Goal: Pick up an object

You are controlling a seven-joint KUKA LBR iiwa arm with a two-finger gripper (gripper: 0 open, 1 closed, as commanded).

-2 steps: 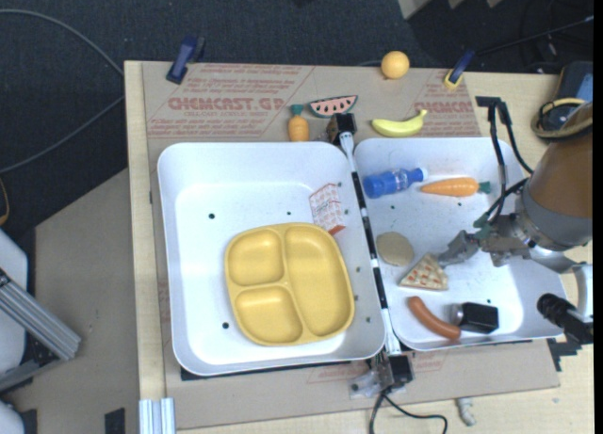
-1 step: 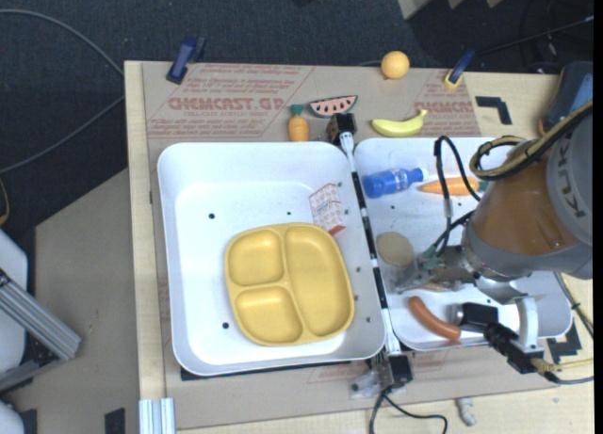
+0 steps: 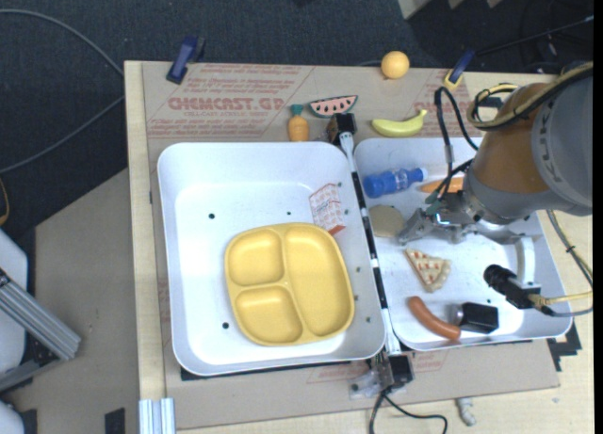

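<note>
Gripper (image 3: 415, 228) fingers spread, holding nothing, low in the right bin (image 3: 551, 327). You see it poised beside the pizza slice (image 3: 429, 268), the likeliest target; the blue bottle (image 3: 393, 182) and sausage (image 3: 433, 318) lie apart, leaving approach room.

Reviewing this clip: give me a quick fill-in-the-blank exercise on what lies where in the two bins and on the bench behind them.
1. The yellow divided plate lies in the ____ bin.
2. The blue bottle lies on its side in the ____ bin.
3. The sausage lies near the right bin's ____ edge.
4. The banana lies on the bench, ____ both bins.

Missing words: left; right; front; outside
</note>
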